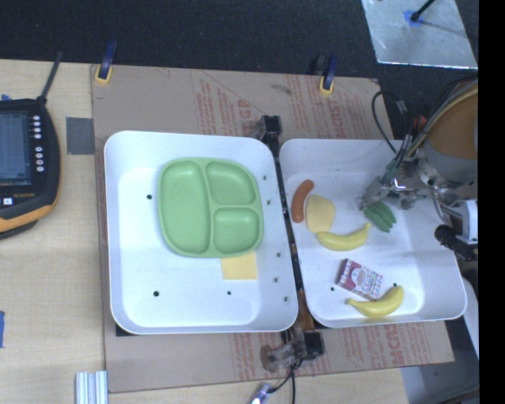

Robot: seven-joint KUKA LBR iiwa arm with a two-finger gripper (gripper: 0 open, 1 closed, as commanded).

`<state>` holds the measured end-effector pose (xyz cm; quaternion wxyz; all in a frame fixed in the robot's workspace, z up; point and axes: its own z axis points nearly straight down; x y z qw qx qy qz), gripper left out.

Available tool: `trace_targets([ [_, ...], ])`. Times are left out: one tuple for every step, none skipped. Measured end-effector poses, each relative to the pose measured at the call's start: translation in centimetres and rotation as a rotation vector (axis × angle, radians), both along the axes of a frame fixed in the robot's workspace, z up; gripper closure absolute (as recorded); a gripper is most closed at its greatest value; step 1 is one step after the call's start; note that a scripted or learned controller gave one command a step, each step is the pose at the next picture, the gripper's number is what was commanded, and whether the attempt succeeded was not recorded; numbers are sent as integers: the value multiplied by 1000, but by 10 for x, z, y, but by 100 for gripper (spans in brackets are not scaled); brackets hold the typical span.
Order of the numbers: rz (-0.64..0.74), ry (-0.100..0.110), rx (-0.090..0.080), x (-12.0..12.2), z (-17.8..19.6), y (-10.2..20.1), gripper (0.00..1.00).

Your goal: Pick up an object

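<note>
A robotics lab: a teach pendant (13, 171) at the bench's left edge, clamped cardboard (236, 99) under two bins (126, 225), toy food.
</note>
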<state>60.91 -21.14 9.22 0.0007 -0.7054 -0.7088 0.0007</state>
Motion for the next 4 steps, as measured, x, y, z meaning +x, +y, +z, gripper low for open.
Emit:
trace_targets([
  [-1, -1, 0, 47, 8, -1, 0],
  [0, 2, -1, 6, 0, 7, 0],
  [-1, 3, -1, -32, -1, 22, 0],
  [2, 4, -2, -32, 10, 21, 100],
])
